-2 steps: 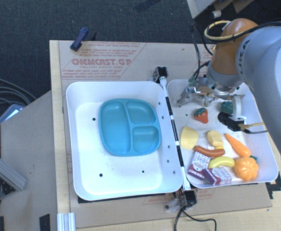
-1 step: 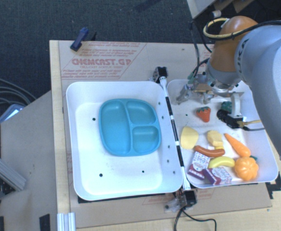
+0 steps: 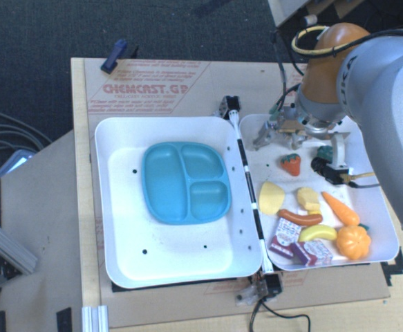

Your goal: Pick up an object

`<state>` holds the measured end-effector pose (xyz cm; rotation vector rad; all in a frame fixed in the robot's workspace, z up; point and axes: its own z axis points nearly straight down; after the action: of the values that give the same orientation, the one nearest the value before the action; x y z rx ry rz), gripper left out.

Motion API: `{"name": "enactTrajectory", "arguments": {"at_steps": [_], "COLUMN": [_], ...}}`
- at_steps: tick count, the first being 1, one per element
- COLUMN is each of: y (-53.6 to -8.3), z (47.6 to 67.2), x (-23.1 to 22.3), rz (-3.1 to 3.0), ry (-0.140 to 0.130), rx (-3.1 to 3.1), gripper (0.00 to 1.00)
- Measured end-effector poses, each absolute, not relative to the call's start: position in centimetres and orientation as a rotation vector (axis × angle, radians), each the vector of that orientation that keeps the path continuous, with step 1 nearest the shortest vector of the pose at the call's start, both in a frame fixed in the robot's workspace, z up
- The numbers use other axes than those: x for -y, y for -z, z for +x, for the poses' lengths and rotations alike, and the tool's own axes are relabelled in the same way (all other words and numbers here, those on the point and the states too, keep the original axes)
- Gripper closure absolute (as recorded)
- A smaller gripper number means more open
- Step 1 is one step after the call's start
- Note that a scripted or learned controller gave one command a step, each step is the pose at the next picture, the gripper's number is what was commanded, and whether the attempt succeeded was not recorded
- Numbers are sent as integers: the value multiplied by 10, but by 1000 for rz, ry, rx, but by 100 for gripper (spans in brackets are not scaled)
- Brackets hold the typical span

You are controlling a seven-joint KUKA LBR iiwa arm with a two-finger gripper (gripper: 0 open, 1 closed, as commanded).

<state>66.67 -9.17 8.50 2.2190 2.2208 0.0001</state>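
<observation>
Seen from above, two white bins sit side by side on a counter (image 3: 153, 85). The left bin (image 3: 118, 185) holds a blue divided plate (image 3: 186, 182). The right bin (image 3: 377, 241) holds toy food: a small strawberry (image 3: 292, 163), a lemon-yellow piece (image 3: 272, 197), a sausage (image 3: 299, 218), a banana (image 3: 316, 233), a carrot (image 3: 341, 209) and an orange pumpkin (image 3: 354, 241). The tool (image 3: 284, 133) hangs at the bin's far end, just beyond the strawberry; its opening cannot be told. The strawberry is likely light, hard, smooth plastic; pinching across its widest part seems safest.
</observation>
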Motion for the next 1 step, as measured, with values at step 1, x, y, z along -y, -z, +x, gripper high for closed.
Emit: {"name": "enactTrajectory", "arguments": {"at_steps": [1], "y": [-85], "z": [667], "x": [94], "rz": [2219], "ry": [0], "rx": [-2220], "gripper": [0]}}
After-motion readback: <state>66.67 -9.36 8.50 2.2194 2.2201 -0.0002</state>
